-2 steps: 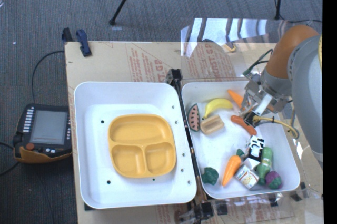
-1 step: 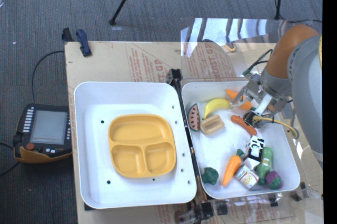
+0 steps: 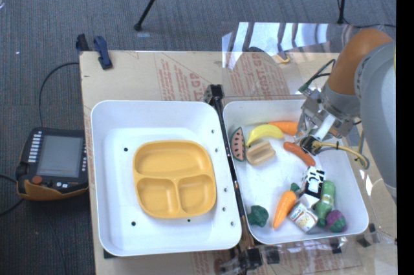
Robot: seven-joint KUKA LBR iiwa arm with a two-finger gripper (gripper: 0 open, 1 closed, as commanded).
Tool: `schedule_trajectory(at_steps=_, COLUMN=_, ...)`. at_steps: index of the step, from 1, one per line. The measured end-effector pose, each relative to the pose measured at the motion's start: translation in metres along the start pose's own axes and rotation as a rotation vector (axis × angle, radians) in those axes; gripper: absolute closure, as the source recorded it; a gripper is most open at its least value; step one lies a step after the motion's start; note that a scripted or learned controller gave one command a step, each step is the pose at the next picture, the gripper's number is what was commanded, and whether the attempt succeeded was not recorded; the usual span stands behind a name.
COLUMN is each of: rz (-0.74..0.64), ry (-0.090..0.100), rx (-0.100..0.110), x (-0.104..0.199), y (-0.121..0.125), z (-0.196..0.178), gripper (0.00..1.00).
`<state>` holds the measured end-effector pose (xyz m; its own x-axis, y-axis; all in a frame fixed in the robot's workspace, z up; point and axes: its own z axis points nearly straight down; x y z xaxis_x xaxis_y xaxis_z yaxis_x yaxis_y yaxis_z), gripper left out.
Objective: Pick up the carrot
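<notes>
The carrot (image 3: 283, 208), orange with a green top, lies slanted in the near part of the right bin (image 3: 359, 180), between a green broccoli (image 3: 258, 215) and a small white cup (image 3: 302, 218). My gripper (image 3: 306, 136) hangs over the bin's far right part, well behind the carrot and apart from it. It is right by a red-orange sausage-like piece (image 3: 298, 152) and a short orange piece (image 3: 283, 127). I see nothing held in it.
The right bin also holds a banana (image 3: 265, 132), a watermelon slice (image 3: 237, 143), a tan bread block (image 3: 261, 153), a black-and-white carton (image 3: 314, 182), a green bottle (image 3: 326, 195) and purple grapes (image 3: 336, 220). A yellow divided plate (image 3: 173, 178) lies in the left bin (image 3: 110, 138).
</notes>
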<state>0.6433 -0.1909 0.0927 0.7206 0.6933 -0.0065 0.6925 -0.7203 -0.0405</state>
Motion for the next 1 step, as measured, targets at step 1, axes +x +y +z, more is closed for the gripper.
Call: schedule_trajectory(at_steps=1, rz=-0.003, ry=-0.006, rx=0.007, x=-0.0009, y=-0.0015, z=0.0013, gripper=0.0)
